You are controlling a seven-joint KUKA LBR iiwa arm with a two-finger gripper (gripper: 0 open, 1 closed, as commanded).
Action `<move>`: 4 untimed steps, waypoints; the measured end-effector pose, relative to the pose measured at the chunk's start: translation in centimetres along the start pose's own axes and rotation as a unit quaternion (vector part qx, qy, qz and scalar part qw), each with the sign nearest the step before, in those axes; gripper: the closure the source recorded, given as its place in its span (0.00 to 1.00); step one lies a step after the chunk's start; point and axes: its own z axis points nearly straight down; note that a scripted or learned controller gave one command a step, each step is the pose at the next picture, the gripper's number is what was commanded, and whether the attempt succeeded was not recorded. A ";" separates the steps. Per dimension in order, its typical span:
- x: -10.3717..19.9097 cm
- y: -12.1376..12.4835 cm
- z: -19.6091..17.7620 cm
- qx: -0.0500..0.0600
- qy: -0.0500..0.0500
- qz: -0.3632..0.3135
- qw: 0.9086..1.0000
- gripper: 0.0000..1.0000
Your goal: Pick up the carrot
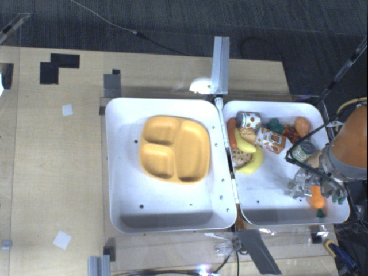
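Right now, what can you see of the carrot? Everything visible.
The carrot is a small orange piece with a green tip at its lower end, toy-like and smooth as it looks. It lies in the right bin, near the bin's lower right corner, roughly lengthwise up-down in the camera view. The gripper sits right over its upper end, covering part of it; whether the two touch cannot be told. The banana and the other items lie apart, further up the bin.

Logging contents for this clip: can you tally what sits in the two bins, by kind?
Divided yellow plate, left bin: 1
Carrot, by the gripper, right bin: 1
Banana: 1
Small can: 1
Other small items in the pile at the right bin's far end: at least 4; exact number hard to tell
Total: at least 8
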 end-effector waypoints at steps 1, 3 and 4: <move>1.0 4.9 -8.4 -0.001 -0.001 0.069 0.998 1.00; -0.1 1.1 -0.4 0.001 0.001 0.084 0.996 1.00; 1.3 6.5 -9.6 -0.001 -0.001 0.142 0.990 1.00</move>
